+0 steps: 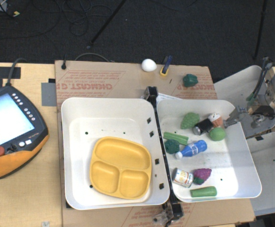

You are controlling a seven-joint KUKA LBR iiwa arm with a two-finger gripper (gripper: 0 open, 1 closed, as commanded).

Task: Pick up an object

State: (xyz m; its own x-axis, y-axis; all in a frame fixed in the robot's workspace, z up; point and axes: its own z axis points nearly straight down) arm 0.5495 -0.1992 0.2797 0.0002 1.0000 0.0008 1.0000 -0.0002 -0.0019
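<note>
The right bin holds several small objects. At its back lie a bumpy green piece, a black cylinder with an orange and white end, and a green ball. Mid-bin are a green cucumber, a dark teal piece and a blue bottle. Near the front sit a small can, purple grapes and a green cylinder. My gripper hangs at the bin's far right rim, just right of the green ball, with nothing seen in it.
The left bin carries a yellow divided plate. Behind the bins on the cardboard lie a white ball, a blue and yellow clip and a dark green lump. A teach pendant rests at the far left.
</note>
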